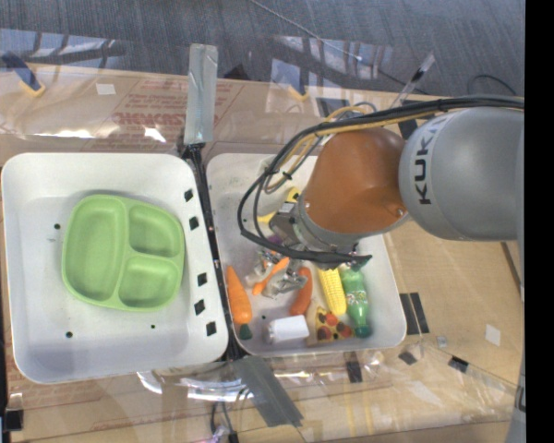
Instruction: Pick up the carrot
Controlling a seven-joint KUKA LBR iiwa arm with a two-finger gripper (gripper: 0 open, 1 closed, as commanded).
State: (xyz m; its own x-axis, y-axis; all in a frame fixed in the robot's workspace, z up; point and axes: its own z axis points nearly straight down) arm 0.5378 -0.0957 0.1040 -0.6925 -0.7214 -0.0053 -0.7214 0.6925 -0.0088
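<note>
Right white bin [223, 201]: carrot [238, 299] by left wall; gripper [279, 280] over toy clutter, grip state can't tell.

A grey arm with an orange band [351, 185] reaches into the right bin [223, 212], its gripper [279, 275] low among toy foods near the bin's front edge, a carrot [238, 299] lying along the left wall, while a green divided plate [123, 252] sits in the left bin [23, 275].
</note>
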